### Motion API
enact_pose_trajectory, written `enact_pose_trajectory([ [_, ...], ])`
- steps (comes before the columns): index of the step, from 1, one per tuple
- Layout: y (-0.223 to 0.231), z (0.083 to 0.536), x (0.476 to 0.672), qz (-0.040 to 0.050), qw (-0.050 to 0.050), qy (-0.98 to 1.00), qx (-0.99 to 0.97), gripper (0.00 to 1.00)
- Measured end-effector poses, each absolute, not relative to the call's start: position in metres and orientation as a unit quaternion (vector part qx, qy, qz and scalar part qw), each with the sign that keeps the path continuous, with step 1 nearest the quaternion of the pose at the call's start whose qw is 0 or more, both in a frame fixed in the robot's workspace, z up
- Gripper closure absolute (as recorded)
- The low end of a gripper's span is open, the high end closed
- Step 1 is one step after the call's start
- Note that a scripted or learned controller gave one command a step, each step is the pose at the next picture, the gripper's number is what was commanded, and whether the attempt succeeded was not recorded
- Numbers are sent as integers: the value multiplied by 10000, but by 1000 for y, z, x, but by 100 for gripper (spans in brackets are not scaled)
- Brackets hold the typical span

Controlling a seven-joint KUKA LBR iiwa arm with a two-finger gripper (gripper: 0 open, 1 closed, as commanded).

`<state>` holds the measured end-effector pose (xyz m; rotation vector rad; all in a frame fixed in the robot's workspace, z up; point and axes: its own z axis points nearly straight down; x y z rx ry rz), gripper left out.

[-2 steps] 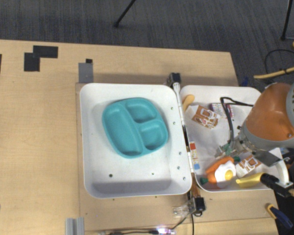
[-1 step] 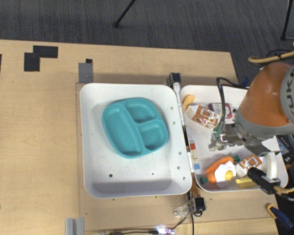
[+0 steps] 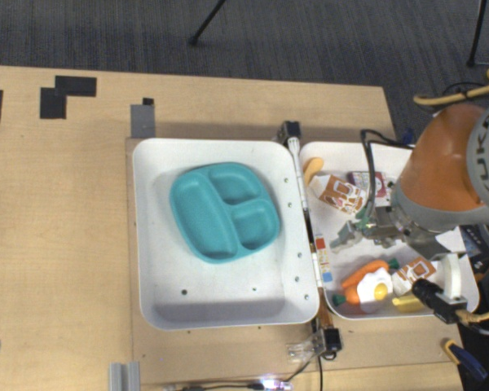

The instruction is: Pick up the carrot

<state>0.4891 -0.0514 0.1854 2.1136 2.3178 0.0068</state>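
Note:
The orange carrot (image 3: 359, 278) lies near the front of the right bin (image 3: 336, 306), with a small green tip toward the right. A white and yellow fried-egg toy (image 3: 378, 286) rests against it. My gripper (image 3: 353, 228) hangs over the middle of the right bin, just behind the carrot and apart from it. Its metal fingers (image 3: 342, 238) stand spread, with nothing between them. The grey and orange wrist hides the right part of the bin.
The left bin (image 3: 159, 300) holds a teal divided plate (image 3: 225, 211). In the right bin a brown and white snack packet (image 3: 340, 191) and a tan rounded piece (image 3: 312, 168) lie at the back. A yellow piece (image 3: 404, 302) lies at the front.

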Motion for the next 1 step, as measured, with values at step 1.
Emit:
enact_pose_trajectory([
  [1,-146,122,487,-5,20,7906,6123,0],
])
